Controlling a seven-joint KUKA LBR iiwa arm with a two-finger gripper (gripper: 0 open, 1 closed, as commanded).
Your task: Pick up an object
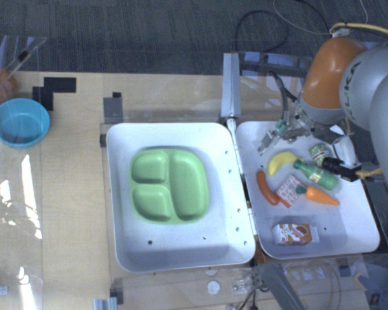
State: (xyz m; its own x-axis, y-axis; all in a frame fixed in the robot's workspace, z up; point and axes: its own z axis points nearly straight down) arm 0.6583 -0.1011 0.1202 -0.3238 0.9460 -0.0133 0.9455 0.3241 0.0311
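1. Nearest the lens, a carton (294, 233) lies in the right bin (368, 234).
2. Banana (282, 161), sausage (266, 187), carrot (321, 195), bottle (316, 173) lie behind it.
3. Gripper (274, 137) hovers above the banana; whether it is open, I cannot tell.
4. Green tray (169, 184) fills the left bin (130, 249).

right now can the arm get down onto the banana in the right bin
Probably yes. The banana lies bare on the right bin floor, nothing on top of it, and the gripper hangs just above its far end. The sausage and green bottle lie close by, though apart.
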